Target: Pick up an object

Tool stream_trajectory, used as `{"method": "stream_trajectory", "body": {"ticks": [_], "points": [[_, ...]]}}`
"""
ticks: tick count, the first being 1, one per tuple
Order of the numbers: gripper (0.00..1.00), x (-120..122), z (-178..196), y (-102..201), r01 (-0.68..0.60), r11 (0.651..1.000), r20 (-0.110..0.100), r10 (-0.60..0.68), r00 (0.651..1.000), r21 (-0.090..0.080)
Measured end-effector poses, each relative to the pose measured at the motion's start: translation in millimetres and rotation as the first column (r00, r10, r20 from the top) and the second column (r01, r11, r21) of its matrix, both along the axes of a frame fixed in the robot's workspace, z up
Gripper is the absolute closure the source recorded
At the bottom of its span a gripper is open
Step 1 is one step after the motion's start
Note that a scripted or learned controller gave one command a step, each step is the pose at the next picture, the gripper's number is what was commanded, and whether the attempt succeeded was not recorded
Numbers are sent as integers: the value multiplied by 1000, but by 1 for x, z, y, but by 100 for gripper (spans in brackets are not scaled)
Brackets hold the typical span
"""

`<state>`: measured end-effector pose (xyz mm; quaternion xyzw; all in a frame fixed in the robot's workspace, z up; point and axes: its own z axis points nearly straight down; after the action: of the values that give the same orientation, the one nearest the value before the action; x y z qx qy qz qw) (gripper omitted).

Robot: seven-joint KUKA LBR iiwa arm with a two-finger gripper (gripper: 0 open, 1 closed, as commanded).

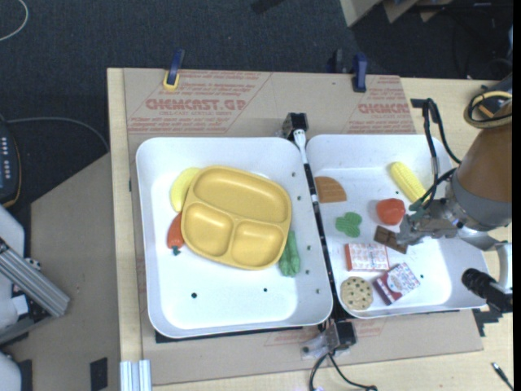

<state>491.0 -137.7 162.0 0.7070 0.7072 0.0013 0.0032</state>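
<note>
Gripper point(409, 233) low over brown block point(385, 236), right bin point(440, 296).
Block looks small, stiff, light; take its short sides; whether jaws are parted, cannot tell.

Two bins side by side on the bench.
Left bin point(155, 218): divided tray point(234, 216). Right bin point(358, 149): corn cob point(406, 181) behind, cookie point(356, 293) in front.

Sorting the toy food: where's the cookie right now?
The cookie lies in the right bin, at its near left corner, just below the red-and-white packet.

Two white bins point(155, 243); one yellow tray point(234, 217); one cookie point(356, 293); one tomato point(391, 211).
</note>
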Motion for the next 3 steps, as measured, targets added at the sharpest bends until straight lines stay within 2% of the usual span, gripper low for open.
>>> {"method": "stream_trajectory", "body": {"ticks": [1, 2, 3], "points": [[100, -1, 43, 2, -1, 1000, 0, 1, 1000, 0], [100, 0, 64, 2, -1, 1000, -2, 1, 1000, 1], [100, 39, 70, 47, -6, 1000, -2, 6, 1000, 3]]}}
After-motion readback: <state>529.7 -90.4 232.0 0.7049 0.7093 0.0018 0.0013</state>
